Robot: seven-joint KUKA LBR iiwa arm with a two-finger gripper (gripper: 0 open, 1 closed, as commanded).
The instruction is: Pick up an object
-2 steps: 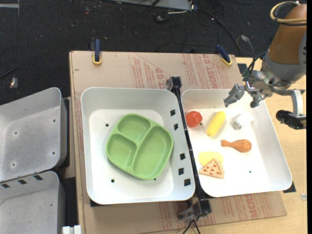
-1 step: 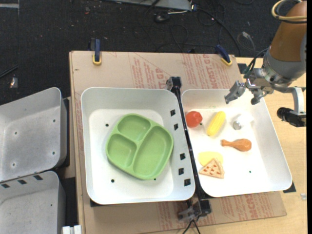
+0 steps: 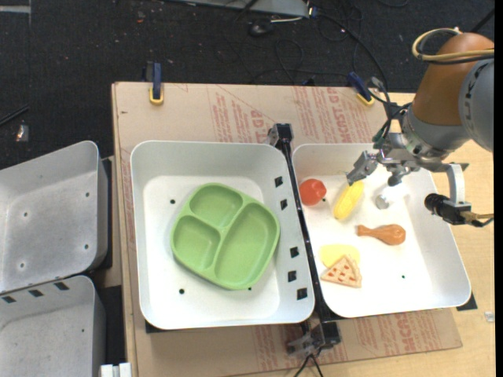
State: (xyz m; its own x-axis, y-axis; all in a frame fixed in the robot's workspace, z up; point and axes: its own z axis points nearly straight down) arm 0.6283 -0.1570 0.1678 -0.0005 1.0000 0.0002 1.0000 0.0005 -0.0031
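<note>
The right bin (image 3: 440,285) holds a red tomato (image 3: 313,191), a yellow corn cob (image 3: 348,200), a brown chicken drumstick (image 3: 383,232), a yellow cheese wedge (image 3: 335,254) and a pizza slice (image 3: 343,273). My gripper (image 3: 379,172) hangs over the bin's far part, just right of and above the corn cob. Its fingers are spread apart, one near the cob's upper end and one to the right. Nothing sits between them.
The left bin (image 3: 149,210) holds a green divided plate (image 3: 226,235). A black divider (image 3: 297,210) runs between the bins. White bin lids (image 3: 47,210) lie off the bench at left. Clamps (image 3: 156,85) grip the board's far edge.
</note>
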